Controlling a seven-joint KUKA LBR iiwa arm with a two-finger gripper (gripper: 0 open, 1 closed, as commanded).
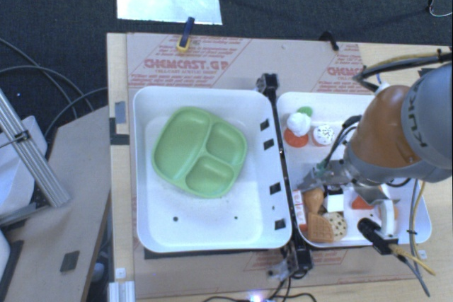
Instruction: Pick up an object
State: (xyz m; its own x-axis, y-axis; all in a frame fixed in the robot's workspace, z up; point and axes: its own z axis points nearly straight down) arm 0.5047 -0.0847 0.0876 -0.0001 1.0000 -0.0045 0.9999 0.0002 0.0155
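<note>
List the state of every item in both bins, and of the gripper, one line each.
green divided plate: lying flat, tilted askew in the left bin, its compartments bare.
small food toys: clustered loose in the right bin.
white-topped toy: resting apart near the right bin's far end.
gripper: low over the food toys; whether it holds anything is hidden.

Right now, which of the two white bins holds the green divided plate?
The left bin holds the green divided plate. The right bin, under the arm, holds small food items instead.
</note>
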